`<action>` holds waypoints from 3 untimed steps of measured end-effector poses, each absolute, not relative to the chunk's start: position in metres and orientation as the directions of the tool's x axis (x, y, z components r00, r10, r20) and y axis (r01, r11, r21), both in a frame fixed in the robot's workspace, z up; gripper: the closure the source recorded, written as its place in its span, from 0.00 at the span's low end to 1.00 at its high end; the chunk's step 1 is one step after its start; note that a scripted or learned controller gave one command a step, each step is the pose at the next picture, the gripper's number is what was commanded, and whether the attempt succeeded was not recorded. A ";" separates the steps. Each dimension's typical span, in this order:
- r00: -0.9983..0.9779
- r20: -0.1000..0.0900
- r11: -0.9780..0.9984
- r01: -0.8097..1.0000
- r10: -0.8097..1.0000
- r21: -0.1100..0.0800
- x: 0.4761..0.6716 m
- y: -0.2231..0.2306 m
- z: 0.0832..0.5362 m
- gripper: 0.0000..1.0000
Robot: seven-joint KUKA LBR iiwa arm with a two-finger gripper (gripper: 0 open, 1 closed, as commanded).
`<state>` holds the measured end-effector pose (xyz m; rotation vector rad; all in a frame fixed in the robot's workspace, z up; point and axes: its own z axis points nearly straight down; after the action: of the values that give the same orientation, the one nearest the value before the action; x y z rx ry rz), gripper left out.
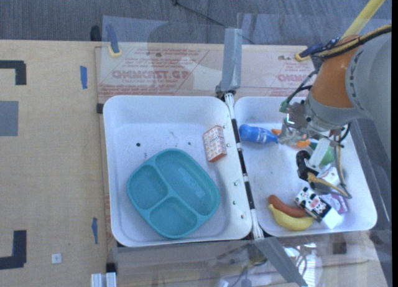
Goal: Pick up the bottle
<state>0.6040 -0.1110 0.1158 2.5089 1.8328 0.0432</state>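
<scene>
Both bins are white; the left one shows a few dark specks on its floor. In it lies a teal divided tray, and at its right wall a small carton patterned red on white. In the right bin, the bottle is blue with an orange end. Near that bin's front edge: a yellow banana, a red-brown sausage, and a black-and-white spotted item. The arm is grey with an orange band. The bench is pale wood with blue tape marks.
</scene>
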 end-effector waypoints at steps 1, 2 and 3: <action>0.380 -0.001 -0.380 0.925 0.925 0.001 0.620 -0.094 0.098 1.00; 0.427 0.000 -0.427 0.904 0.904 0.001 0.667 0.014 0.231 1.00; 0.299 -0.001 -0.299 0.954 0.954 0.002 0.667 -0.071 0.300 1.00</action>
<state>0.6672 -0.0711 0.3004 2.5295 1.8590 0.0007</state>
